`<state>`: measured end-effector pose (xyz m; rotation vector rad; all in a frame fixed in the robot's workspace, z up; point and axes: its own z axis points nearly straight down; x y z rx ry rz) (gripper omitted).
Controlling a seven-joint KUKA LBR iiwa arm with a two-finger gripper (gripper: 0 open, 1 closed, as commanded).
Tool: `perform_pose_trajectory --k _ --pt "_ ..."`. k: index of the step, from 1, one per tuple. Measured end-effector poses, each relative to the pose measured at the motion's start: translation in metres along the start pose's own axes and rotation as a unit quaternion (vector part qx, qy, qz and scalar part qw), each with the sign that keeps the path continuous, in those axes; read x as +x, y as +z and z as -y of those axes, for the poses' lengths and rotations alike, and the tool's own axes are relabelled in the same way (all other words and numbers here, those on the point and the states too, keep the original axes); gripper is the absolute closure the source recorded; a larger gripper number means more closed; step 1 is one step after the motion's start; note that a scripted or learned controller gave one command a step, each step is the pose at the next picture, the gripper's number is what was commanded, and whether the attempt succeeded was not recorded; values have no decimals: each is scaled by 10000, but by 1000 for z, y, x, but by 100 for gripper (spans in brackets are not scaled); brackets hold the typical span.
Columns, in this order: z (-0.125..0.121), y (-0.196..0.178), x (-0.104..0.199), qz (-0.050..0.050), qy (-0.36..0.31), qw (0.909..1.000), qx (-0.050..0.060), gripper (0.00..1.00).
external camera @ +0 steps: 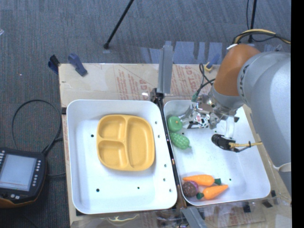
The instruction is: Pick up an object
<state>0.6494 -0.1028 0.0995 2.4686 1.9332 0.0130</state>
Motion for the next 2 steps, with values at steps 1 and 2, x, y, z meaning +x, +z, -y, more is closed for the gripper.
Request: perform_pose_trajectory --k 1,2 --pt "-2 -12 0 1 -19 10000 -2 100" --pt "16 -121 58 0 -878 9961 15 100"
